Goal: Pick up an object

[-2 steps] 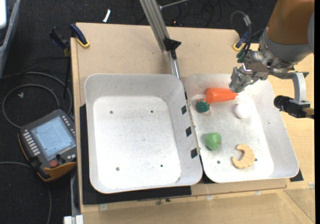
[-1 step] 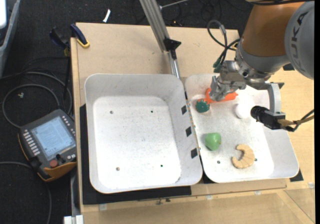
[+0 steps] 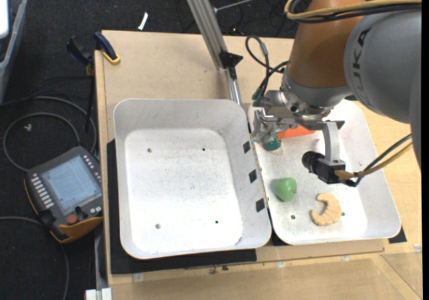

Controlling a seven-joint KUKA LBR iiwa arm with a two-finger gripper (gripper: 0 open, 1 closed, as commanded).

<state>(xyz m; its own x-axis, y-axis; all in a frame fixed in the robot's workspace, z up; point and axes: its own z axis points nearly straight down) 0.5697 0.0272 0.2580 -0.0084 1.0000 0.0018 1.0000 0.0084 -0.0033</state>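
**A:** Where do we see the pincer?

**B:** We see the gripper (image 3: 271, 132) low over the right bin (image 3: 375, 221), at its upper left, close to the wall it shares with the left bin (image 3: 127, 131). Whether it is spread or pressed together we cannot tell; the wrist and its metal fittings cover most of it from above.

**A:** Is anything at its tip?

**B:** We make out a small teal object (image 3: 271, 145) just under the gripper, touching or nearly touching it. We cannot tell if it is pinched. Just to the right, an orange object (image 3: 295, 132) peeks out from beneath the wrist, mostly hidden.

**A:** And further out in that bin?

**B:** Below the gripper, apart from it, we see a green object (image 3: 285, 188) lying on the bin floor. Lower right of that sits a tan croissant-shaped piece (image 3: 327, 209), near the bin's front edge. A black fitting (image 3: 320, 165) with cables hangs off the arm between the gripper and the croissant piece.

**A:** And beyond?

**B:** The arm (image 3: 375, 57) comes in from the right, orange band above the wrist. The left bin lies alongside on the wooden bench (image 3: 167, 57). Off the bench to the left, we see a teach pendant (image 3: 64, 191) on the dark floor.
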